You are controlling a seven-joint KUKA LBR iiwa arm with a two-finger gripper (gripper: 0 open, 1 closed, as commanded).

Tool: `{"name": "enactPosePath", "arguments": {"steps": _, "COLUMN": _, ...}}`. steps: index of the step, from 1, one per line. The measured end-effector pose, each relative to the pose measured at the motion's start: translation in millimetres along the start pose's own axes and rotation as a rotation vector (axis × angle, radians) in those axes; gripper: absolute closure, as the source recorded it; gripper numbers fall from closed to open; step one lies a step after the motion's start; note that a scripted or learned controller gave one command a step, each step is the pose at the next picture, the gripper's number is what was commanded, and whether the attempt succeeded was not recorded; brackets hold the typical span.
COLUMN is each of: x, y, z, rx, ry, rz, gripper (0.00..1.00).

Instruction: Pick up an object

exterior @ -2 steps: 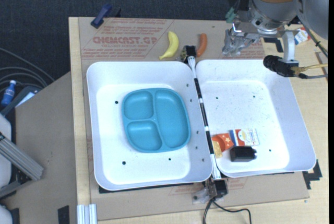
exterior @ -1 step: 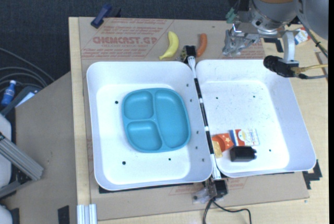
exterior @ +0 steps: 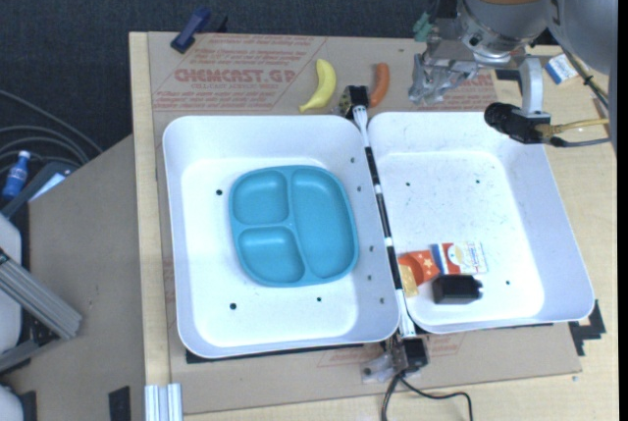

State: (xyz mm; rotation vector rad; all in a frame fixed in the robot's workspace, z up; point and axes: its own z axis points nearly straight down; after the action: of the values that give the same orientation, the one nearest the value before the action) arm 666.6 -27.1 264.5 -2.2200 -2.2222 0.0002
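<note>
White plastic, two shallow bins set side by side on a wooden bench (exterior: 245, 66) with red printed lettering.

Left bin (exterior: 186, 213): one blue divided plate (exterior: 292, 225) with three compartments, lying flat near the middle.

Right bin (exterior: 530, 203): one small carton (exterior: 444, 262), red, white and blue, lying flat near the front left corner; one black block (exterior: 456, 289) touching the carton's front edge. Fine dark specks scattered over the bin floor.

Bench behind the bins: one yellow banana (exterior: 320, 85) and one orange carrot-like piece (exterior: 379, 83), both just beyond the back rims, near the seam between the bins. One dark blue item (exterior: 190, 30) at the bench's far left corner.

Arm: grey with orange band, entering from upper right. Gripper (exterior: 439, 80) hangs above the back rim of the right bin, well apart from the carton and the black block. Nothing seen between its fingers; the metal fingers look close together, but whether they are parted or closed cannot be told from this angle.
</note>
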Motion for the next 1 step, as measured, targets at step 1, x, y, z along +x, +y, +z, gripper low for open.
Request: {"name": "enactPosePath", "arguments": {"steps": 1, "x": 9.6, "y": -0.2, "z": 1.8, "rx": 0.003, "ry": 0.000, "rz": 0.000, "gripper": 1.00}}
